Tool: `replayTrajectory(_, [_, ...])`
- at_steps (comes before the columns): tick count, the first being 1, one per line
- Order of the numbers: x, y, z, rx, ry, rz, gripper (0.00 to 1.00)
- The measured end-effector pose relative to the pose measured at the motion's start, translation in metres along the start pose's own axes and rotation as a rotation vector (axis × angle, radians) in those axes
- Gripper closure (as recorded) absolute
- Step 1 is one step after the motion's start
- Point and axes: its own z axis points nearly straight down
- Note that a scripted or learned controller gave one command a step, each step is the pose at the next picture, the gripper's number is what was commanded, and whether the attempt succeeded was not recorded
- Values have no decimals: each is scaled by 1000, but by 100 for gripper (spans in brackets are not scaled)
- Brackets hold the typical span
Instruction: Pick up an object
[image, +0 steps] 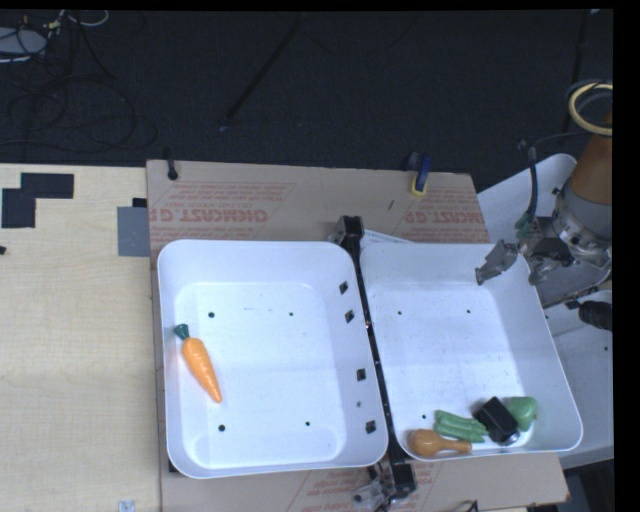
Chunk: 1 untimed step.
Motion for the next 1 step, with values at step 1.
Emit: replayTrajectory(1, [49,33,-123,-11,-1,-5,0])
